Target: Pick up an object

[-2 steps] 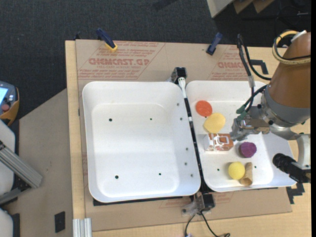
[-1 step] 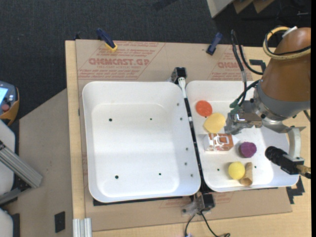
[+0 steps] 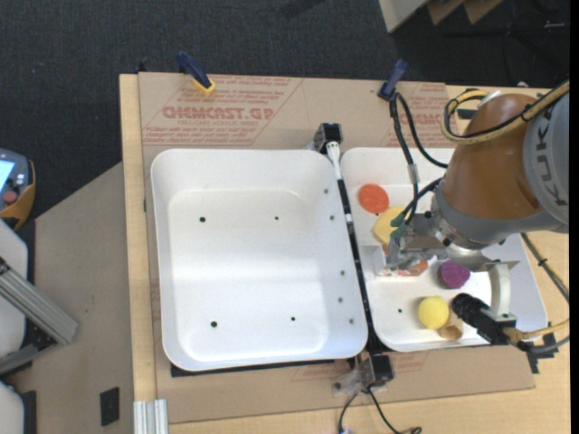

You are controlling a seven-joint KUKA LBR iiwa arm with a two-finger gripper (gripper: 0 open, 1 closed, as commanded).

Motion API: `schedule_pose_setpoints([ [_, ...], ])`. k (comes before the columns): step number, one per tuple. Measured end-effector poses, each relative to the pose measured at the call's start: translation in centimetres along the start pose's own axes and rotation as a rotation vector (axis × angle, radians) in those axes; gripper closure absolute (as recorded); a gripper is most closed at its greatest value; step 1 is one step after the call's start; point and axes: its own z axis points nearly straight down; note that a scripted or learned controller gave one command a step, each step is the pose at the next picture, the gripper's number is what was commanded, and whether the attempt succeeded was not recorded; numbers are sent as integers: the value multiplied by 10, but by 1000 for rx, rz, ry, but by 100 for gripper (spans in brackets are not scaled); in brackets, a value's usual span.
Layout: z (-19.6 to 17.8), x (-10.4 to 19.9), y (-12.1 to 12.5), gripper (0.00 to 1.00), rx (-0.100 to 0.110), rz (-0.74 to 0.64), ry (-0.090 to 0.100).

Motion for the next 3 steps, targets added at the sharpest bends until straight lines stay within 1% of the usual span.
schedule_pose_setpoints([
  [1,-199,39,39,100,-32,-6,-1],
  [2,-190,38,36,100,-12,-1,-3],
  [3,-225,131,34,100,-16,-9,0],
])
